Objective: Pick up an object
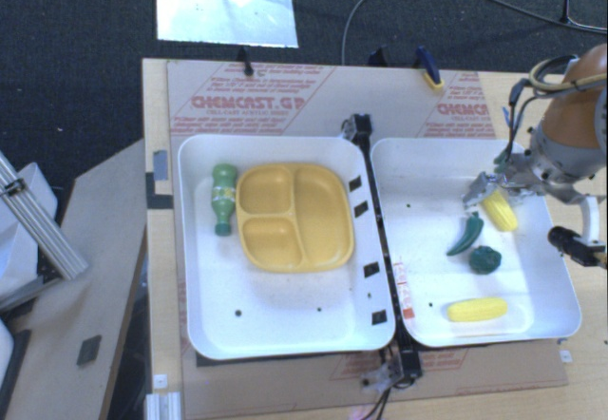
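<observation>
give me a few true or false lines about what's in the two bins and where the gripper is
1. The yellow tray lies in the left bin. True.
2. The green bottle lies on the tray. False: it lies beside the tray, on its left.
3. The gripper is over the right bin. True.
4. The corn lies in the left bin. False: it is in the right bin, near the front edge.
5. The green pepper lies in the right bin. True.
</observation>
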You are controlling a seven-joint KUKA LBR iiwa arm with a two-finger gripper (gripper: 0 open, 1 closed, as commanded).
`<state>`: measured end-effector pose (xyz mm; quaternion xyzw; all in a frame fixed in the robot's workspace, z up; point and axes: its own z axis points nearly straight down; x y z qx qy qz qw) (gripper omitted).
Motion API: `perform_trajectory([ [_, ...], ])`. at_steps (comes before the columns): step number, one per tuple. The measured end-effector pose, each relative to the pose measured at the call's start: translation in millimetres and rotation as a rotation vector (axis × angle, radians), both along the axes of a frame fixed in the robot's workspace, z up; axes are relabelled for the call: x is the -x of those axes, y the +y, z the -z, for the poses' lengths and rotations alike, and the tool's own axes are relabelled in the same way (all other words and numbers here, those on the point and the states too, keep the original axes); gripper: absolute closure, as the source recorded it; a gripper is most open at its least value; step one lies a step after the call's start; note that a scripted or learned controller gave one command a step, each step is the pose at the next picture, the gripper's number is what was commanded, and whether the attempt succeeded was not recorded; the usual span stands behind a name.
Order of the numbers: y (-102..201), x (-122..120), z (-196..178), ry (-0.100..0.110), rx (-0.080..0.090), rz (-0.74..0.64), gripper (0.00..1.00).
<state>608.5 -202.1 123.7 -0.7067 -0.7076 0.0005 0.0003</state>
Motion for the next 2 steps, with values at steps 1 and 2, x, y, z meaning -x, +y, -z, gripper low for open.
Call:
perform_trajectory([
  [1,0.3,-0.1,41.0,0.0,0.0,0.0,0.0],
  [2,-0.1,-2.2,27.3,-0.007,0.002,-0.001,1.0],
])
